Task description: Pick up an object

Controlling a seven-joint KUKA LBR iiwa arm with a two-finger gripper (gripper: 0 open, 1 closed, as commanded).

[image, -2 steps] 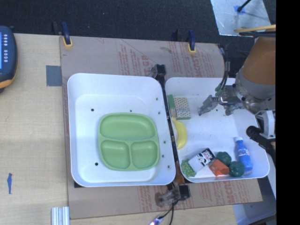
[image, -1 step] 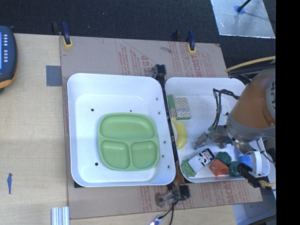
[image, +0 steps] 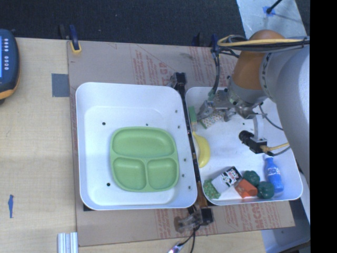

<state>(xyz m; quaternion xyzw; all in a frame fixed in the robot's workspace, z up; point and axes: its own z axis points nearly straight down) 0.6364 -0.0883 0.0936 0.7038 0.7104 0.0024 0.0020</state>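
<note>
White plastic forms the two shallow bins on the tabletop; the left bin carries a green divided plate lying flat near its middle; the right bin holds the loose objects. The grey arm reaches in from the right, its gripper low over the far left corner of the right bin, just above a small speckled object; whether anything is grasped cannot be told. A yellow object lies against the bin's left wall; along the near edge sit a green lump, a black-and-white box, an orange block, dark green pieces and a blue bottle.
</note>
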